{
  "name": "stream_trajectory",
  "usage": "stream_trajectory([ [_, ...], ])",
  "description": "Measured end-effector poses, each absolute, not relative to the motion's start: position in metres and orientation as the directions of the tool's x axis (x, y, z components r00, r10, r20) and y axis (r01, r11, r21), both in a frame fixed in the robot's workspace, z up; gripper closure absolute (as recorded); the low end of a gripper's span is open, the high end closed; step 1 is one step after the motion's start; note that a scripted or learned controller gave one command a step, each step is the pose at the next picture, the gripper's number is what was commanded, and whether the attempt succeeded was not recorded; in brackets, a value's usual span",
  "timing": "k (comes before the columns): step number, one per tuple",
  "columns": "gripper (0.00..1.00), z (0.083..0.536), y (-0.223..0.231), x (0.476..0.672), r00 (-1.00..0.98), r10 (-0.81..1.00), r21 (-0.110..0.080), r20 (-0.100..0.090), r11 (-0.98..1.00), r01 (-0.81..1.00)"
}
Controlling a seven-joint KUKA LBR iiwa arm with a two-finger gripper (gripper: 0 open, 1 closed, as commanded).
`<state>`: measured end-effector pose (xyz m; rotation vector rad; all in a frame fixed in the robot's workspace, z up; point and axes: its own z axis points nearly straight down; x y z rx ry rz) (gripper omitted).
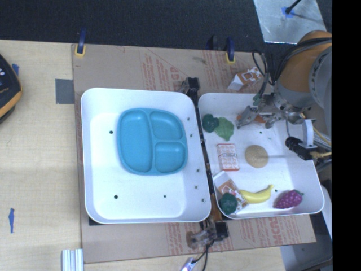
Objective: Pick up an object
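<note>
My gripper (258,117) hangs low over the far end of the right bin (296,171), with nothing visibly in it. Left of it lie a dark green vegetable (210,122) and a light green leafy piece (225,129). A red-and-white packet (227,156) and a tan round object (257,156) rest mid-bin, the tan one just in front of the gripper. Along the near edge sit a banana (256,195), purple grapes (287,198), a dark green round item (228,203) and another packet (224,183).
The left bin (101,168) holds a blue divided plate (152,141). A crumpled wrapper (245,79) lies behind the right bin. Blue clamps (81,41) (229,45) pin the cardboard. A yellow-black device (7,89) sits at the far left. Cables trail by the arm (302,72).
</note>
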<state>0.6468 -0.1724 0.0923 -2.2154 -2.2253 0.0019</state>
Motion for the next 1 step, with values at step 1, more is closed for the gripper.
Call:
stream_trajectory([
  [1,0.0,0.0917,-0.1927,0.5634,-0.005,1.0,-0.004,-0.001,0.005,1.0],
])
